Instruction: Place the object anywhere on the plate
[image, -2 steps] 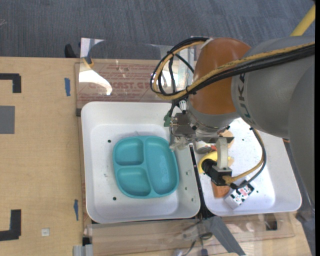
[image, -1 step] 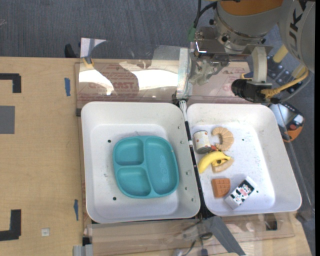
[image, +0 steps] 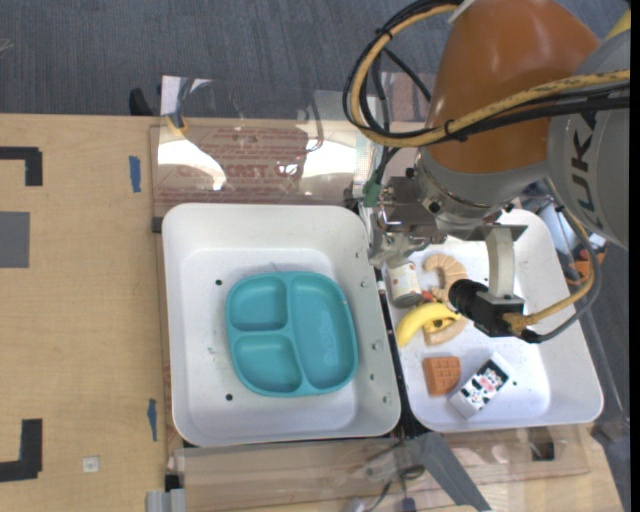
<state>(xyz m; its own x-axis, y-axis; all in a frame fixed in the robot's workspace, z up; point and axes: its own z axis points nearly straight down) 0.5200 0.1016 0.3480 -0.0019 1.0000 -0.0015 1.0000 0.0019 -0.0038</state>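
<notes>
Claw perhaps buried under the arm, right bin partly covered

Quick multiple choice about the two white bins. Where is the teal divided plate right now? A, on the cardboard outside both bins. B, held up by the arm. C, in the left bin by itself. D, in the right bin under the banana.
C: the teal divided plate lies flat in the left bin with nothing on it, while the banana lies in the right bin.
</notes>
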